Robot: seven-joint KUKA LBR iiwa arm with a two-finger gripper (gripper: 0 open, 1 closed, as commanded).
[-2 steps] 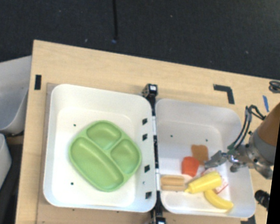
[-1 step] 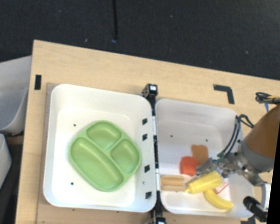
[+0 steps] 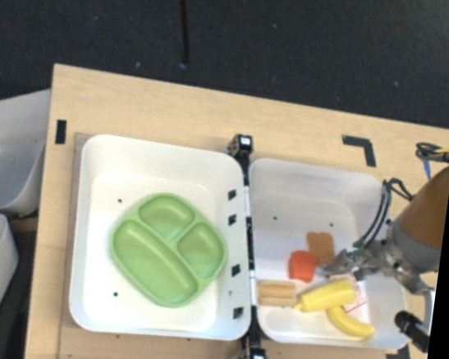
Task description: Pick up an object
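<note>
The right bin (image 3: 306, 186) holds several small items near its front. A brown block (image 3: 320, 246) lies beside an orange-red piece (image 3: 303, 266). In front of them are a tan hot-dog-shaped roll (image 3: 276, 292), a yellow chunk (image 3: 328, 295) and a banana (image 3: 351, 323). My gripper (image 3: 346, 266) reaches in from the right and hovers low just above the yellow chunk, right of the orange-red piece. The view does not show anything held in it.
The left bin (image 3: 102, 166) carries a green divided plate (image 3: 168, 248). A divider with black clips (image 3: 240, 218) runs between the bins. The arm's orange band (image 3: 431, 216) stands over the right bin's right wall. The back half of the right bin is bare white floor.
</note>
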